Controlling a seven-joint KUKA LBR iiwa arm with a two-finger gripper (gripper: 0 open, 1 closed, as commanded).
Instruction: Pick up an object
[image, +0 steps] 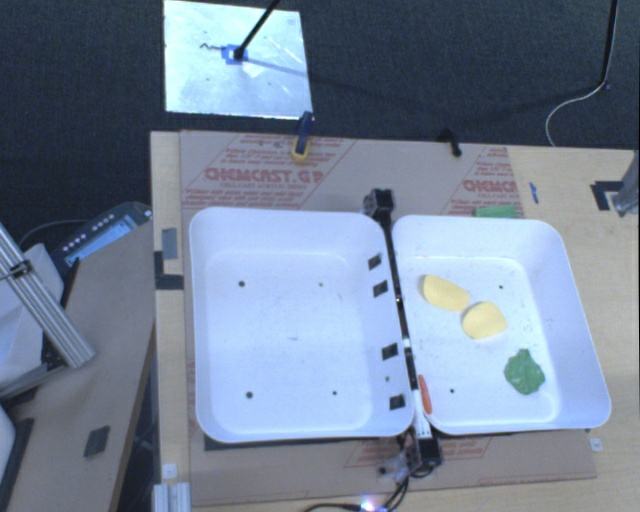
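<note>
Two pale yellow rounded objects lie in the right bin (560, 270): one (444, 293) near its middle left, the other (484, 320) just below and right of it, close together. A green lumpy object (524, 372) sits lower right in the same bin. A small orange-red piece (425, 393) lies along that bin's left wall near the front.
The left bin (215, 260) sits beside the right one, joined by a row of dark clips (385, 290). A metal sheet (235, 60) lies beyond the bench, and a yellow-blue clip (301, 148) rests at the board's far edge. A grey device (100, 235) stands at the left.
</note>
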